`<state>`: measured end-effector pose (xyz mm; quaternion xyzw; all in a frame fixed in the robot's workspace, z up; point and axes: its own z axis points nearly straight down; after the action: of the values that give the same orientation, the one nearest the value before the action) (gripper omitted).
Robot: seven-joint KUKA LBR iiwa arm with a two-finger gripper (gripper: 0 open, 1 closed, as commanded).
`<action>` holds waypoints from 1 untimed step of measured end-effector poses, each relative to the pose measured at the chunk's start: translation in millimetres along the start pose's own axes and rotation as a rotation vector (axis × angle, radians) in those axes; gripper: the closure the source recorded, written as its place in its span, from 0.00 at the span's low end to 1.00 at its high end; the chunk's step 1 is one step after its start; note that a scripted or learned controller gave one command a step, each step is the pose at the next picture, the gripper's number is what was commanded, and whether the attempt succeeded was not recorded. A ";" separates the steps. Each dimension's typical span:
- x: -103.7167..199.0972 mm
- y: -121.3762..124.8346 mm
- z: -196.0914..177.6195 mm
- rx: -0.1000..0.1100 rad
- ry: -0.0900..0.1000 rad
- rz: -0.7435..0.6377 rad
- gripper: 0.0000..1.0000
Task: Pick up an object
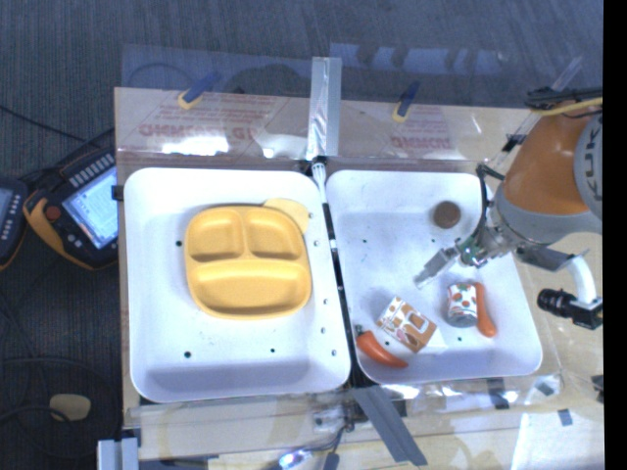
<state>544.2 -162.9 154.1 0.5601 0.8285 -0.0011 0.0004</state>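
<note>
The right bin (pixel 392 204) holds a small brown round disc (pixel 447 214) near its far side. A white and orange patterned carton (pixel 407 325) lies near its front. An orange carrot-like piece (pixel 378 351) rests at the front left corner. A grey can (pixel 460 303) lies beside an orange-red sausage-shaped piece (pixel 483 309) at the right. My gripper (pixel 431 267) reaches in from the right and hangs over the bin's middle, above bare floor, left of the can and below the disc. Nothing sits between its fingers.
The left bin (pixel 157 351) holds a yellow compartment plate (pixel 249 260) with a pale yellow piece (pixel 286 207) at its far right edge. A pendant controller (pixel 76 213) lies left of the bench. A vertical divider (pixel 323 116) rises behind the bins.
</note>
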 end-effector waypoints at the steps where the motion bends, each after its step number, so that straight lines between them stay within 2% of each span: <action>1: 0.4 1.2 -9.0 -0.001 0.000 -0.001 1.00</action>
<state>545.2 -162.1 163.1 0.5596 0.8287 -0.0005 0.0007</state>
